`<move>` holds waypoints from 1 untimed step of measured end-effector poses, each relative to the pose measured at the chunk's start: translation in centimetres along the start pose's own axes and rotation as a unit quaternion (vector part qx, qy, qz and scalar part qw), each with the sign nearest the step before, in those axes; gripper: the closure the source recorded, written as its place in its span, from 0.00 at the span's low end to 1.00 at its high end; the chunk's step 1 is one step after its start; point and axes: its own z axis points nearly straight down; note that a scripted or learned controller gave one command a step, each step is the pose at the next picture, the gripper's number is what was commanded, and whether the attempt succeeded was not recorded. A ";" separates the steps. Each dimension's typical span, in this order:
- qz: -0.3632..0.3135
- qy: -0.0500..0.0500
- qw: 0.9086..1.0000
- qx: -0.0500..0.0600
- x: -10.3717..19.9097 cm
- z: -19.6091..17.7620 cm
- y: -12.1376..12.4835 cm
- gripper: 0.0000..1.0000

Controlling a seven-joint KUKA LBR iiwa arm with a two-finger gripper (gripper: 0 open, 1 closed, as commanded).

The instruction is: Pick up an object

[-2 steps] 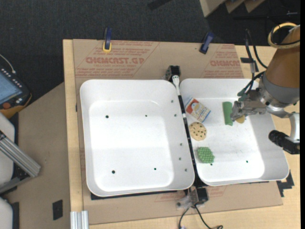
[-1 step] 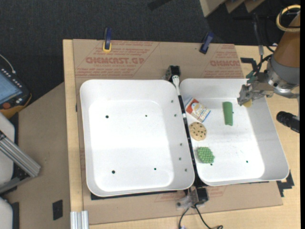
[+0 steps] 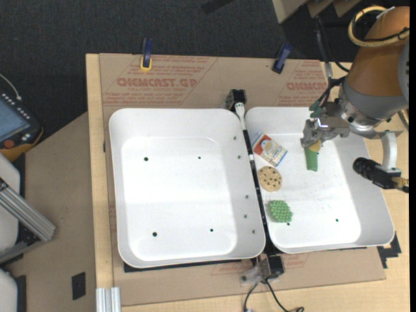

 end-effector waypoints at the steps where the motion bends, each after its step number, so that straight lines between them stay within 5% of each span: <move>1: 0.001 0.000 1.000 0.001 3.5 1.7 -0.3 1.00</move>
